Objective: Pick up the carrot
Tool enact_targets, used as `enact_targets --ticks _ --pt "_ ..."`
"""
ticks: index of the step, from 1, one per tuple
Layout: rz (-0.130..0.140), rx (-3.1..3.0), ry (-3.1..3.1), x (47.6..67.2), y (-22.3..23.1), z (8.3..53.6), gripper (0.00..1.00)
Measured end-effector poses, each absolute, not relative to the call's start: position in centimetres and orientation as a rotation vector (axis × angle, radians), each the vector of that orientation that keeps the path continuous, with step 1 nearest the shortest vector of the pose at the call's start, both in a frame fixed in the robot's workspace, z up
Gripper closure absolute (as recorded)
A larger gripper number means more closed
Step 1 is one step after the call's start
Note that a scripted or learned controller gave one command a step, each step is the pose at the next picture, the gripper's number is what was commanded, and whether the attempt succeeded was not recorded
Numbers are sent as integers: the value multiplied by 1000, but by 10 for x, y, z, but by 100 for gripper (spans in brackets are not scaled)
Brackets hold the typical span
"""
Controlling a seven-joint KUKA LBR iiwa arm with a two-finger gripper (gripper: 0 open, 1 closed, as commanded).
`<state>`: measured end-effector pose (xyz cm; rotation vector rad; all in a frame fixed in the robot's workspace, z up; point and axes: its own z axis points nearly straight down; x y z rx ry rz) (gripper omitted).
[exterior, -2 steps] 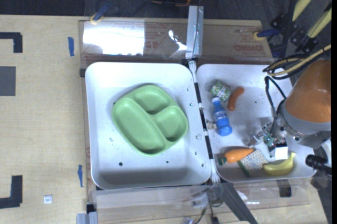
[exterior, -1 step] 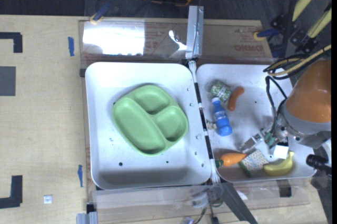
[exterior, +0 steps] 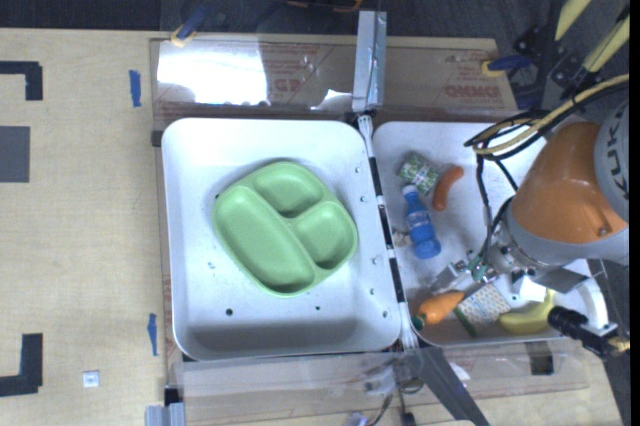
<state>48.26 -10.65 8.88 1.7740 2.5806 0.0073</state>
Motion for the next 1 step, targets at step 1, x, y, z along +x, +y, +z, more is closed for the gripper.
enact_targets --ticks 1 --pt "6 1342 2825 484 -100 89 0"
